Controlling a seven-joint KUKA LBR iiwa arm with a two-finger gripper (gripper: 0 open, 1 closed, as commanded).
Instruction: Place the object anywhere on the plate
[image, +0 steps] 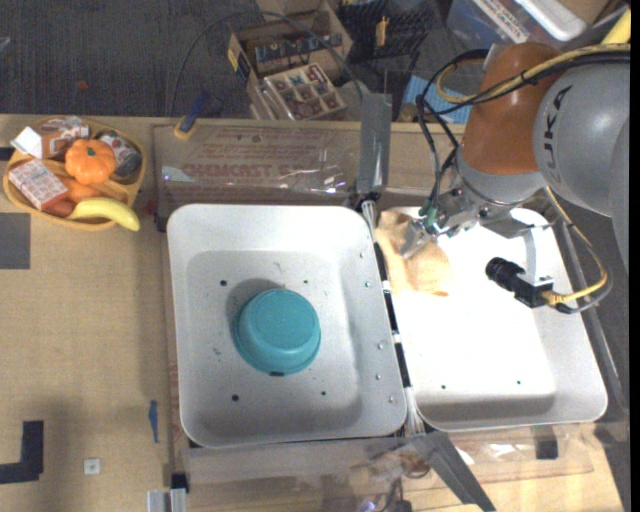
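A: Tan object (428, 268) — a soft, bread-like lump — lies in the right bin (500, 380), at its upper-left corner; the gripper (437, 222) sits over its top edge.

B: Holding it?

A: Can't tell. A loose hold drops it before the teal plate (278, 330) in the left bin (200, 250).

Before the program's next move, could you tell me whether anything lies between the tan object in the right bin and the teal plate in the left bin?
Only the bins' adjoining rims stand between the tan object and the teal plate. The gripper hangs just above the object.
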